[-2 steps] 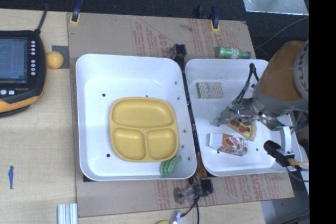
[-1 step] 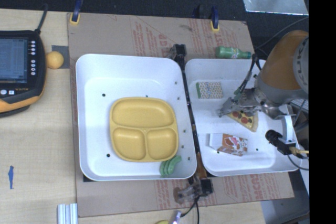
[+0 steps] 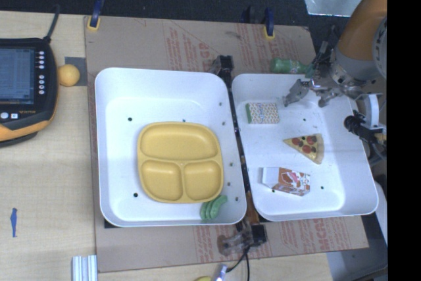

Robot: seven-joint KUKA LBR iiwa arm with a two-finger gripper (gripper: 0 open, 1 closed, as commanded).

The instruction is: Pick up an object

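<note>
Over the far right corner of the right bin (image 3: 368,201), the gripper (image 3: 309,92) hangs with its two fingers spread apart and nothing between them. One finger (image 3: 293,95) points toward the bin's middle; the other (image 3: 327,97) sits closer to the wrist. Three candidate objects lie on the bin floor. The patterned card (image 3: 263,113) lies flat just to the camera-left of the gripper and a little nearer the camera, close to the bin's left wall; its long axis runs roughly left to right across the view. The pizza slice (image 3: 306,146) lies nearer the camera than the gripper, almost straight below it in the view, with its point aimed camera-left and its crust edge on the right. The red and white packet (image 3: 287,181) lies farthest off, toward the near edge of the bin, and is tilted slightly. None of the three touches another or touches the fingers. Judged by position, the card and the slice are the closest targets; the card requires a short travel toward camera-left, the slice a short travel toward the camera. Both are thin and flat, so the fingers would probably need to descend close to the bin floor and straddle the short axis of the chosen object. The left bin (image 3: 112,141) holds a yellow divided plate (image 3: 179,161) and a green item (image 3: 213,208) at its near edge, well apart from the gripper.
</note>
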